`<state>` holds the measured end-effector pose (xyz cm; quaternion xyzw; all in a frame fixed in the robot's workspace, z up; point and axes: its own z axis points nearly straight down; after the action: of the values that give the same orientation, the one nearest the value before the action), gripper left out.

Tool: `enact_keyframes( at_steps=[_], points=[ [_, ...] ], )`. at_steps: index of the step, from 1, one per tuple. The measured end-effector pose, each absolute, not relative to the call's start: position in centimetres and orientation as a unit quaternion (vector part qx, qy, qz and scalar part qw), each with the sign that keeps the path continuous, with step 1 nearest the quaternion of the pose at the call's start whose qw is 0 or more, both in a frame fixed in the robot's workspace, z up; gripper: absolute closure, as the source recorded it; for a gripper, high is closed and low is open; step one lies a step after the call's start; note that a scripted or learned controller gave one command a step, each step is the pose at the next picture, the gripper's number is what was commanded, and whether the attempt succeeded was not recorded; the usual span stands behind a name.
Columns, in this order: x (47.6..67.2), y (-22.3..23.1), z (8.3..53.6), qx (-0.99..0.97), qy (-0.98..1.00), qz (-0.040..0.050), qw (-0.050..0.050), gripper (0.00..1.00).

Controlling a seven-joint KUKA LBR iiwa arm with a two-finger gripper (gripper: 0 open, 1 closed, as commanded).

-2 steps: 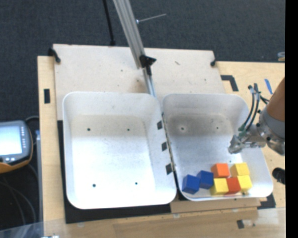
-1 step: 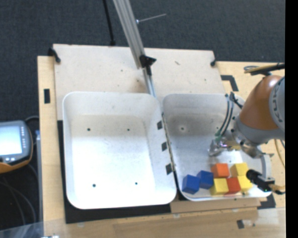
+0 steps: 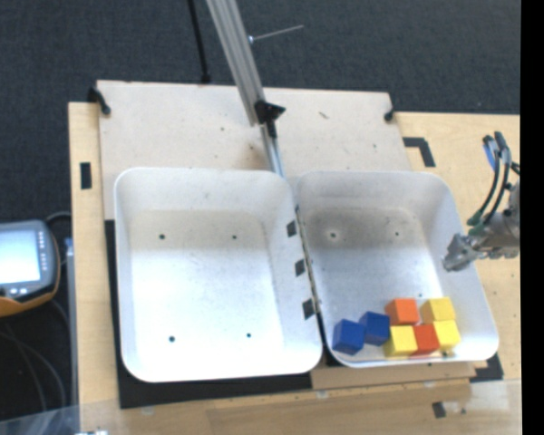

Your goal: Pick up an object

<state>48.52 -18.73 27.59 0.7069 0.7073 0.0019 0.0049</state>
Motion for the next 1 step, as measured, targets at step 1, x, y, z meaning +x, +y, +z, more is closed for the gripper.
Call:
enact_keyframes(
  at_steps=[1],
  points=[
    [48.92, -15.8, 34.11, 0.705, 0.709, 0.0028, 0.005, 1.0]
  ],
)
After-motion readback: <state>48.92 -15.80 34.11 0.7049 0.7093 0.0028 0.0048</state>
